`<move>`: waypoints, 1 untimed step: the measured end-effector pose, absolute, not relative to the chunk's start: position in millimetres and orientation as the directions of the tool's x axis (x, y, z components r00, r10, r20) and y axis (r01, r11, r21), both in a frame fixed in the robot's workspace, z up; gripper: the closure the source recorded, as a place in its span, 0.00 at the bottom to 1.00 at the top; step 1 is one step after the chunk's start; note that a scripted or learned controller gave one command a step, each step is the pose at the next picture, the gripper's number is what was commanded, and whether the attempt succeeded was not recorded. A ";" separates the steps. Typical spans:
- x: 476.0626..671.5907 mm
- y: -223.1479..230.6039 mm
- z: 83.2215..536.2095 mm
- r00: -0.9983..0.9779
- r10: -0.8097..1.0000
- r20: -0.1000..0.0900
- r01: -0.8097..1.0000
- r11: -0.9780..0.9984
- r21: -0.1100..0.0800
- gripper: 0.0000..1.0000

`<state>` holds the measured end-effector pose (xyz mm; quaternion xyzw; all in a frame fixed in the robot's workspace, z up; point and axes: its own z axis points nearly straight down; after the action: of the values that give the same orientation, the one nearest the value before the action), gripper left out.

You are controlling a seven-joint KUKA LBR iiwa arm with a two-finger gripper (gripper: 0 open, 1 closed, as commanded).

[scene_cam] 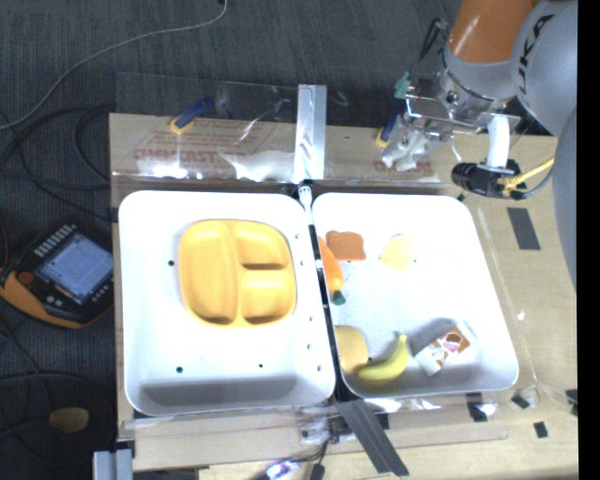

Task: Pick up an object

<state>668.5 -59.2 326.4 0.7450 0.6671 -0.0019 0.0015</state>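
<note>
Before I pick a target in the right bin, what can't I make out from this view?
- Gripper: finger state unreadable, small and blurred against the bench's far edge.
- Carrot: lies tight against the divider; its underside is hidden.
- Carton: label too small to read.
- Round item beside the banana: identity unclear, partly hidden by the bin rim.

2 bins (150,375), 1 yellow tray (236,272), 1 banana (389,364), 1 carrot (332,272), 1 carton (442,349).

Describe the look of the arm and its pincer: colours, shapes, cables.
The arm is smooth, rounded grey with a broad orange band above the wrist. Below hangs a pale metallic pincer. A black cylindrical fitting with a yellow cable is mounted beside it.
</note>
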 end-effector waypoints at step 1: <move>662.5 -52.2 260.8 0.119 0.993 -0.005 0.993 -0.119 -0.003 1.00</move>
<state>662.5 -52.2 260.8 0.7481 0.6636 -0.0026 0.0006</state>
